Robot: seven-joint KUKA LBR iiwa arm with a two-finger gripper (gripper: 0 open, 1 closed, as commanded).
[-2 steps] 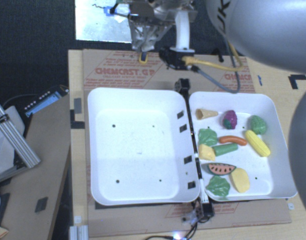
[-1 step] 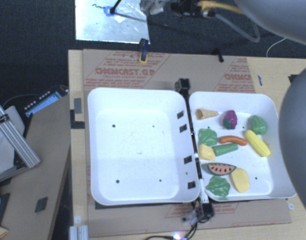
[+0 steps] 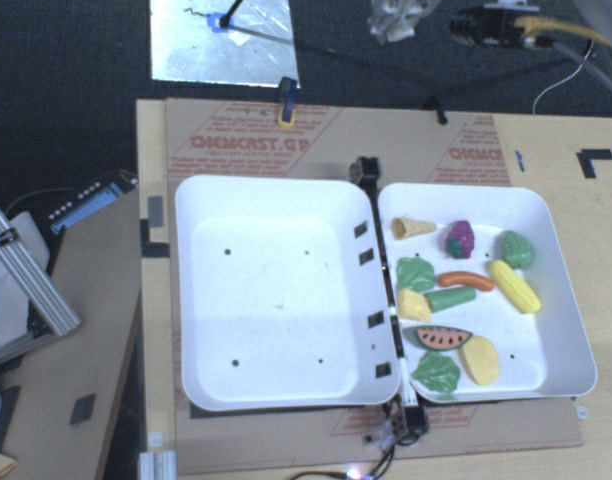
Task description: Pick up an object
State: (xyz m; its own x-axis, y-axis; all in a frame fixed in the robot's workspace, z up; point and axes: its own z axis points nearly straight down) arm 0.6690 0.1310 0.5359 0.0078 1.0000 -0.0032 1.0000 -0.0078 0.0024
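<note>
The right bin holds several toy foods. Along its far side lie a tan cone, purple grapes and a green broccoli. Below them are an orange carrot, a yellow corn cob, a green leaf and a yellow wedge. A watermelon slice, a yellow lemon and a green lettuce piece lie near the front. My gripper hangs high at the top of the view, beyond the bench's far edge and well away from both bins.
The left bin sits beside the right one, joined by a black clip strip. A shiny metal sheet lies on the dark floor at the back left. Aluminium framing stands at the left edge.
</note>
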